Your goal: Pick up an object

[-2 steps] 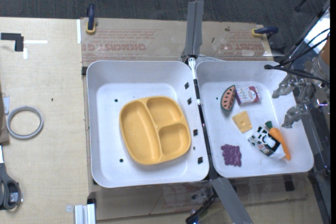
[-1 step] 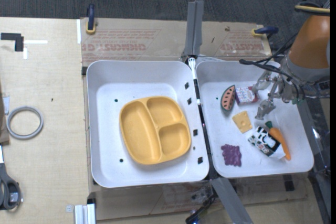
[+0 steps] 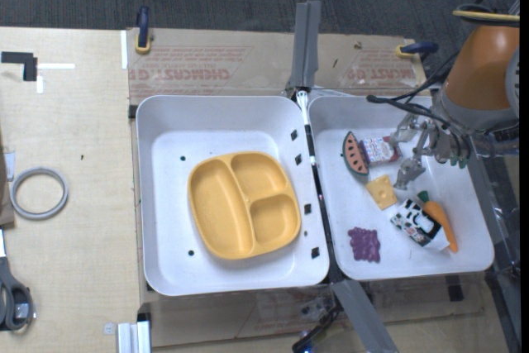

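My gripper [image 3: 411, 164] hung over the right bin [image 3: 475, 260], near its upper middle, metal fingers pointing down and to the left. They stood slightly apart with nothing between them, so I held no object. Just left of the fingertips lay a small white packet with red print [image 3: 378, 149], and touching it was a watermelon slice [image 3: 356, 154], a flat crescent with green rind and red flesh. Below my fingers sat a cheese wedge [image 3: 382, 192], yellow and pitted with holes. Further down and right lay a black-and-white patterned carton [image 3: 414, 223], with an orange carrot [image 3: 439, 221] with a green top resting against it. A knobbly bunch of purple grapes [image 3: 364, 244] sat apart near the bin's front edge. The left bin [image 3: 157, 178] held a smooth yellow plate [image 3: 245, 204], rounded and divided into three compartments. A grey ring of tape [image 3: 37, 193] lay on the pale wooden bench [image 3: 74, 277] well to the left.
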{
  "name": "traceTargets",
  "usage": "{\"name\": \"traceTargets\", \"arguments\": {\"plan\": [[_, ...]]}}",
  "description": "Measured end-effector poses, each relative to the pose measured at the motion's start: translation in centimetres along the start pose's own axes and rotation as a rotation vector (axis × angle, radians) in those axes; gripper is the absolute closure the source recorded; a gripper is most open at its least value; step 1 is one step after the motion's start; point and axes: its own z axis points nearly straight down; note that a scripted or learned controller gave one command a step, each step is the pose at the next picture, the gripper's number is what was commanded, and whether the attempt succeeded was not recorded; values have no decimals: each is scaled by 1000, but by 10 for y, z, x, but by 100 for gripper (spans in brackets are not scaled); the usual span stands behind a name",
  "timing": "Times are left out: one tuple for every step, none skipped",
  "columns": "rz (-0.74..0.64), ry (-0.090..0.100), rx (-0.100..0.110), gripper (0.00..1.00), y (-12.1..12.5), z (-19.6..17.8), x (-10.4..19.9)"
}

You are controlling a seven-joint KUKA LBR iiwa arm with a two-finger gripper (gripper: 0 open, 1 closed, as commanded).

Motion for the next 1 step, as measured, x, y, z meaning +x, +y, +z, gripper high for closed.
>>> {"name": "traceTargets", "arguments": {"plan": [[0, 0, 0, 0, 0, 0, 0]]}}
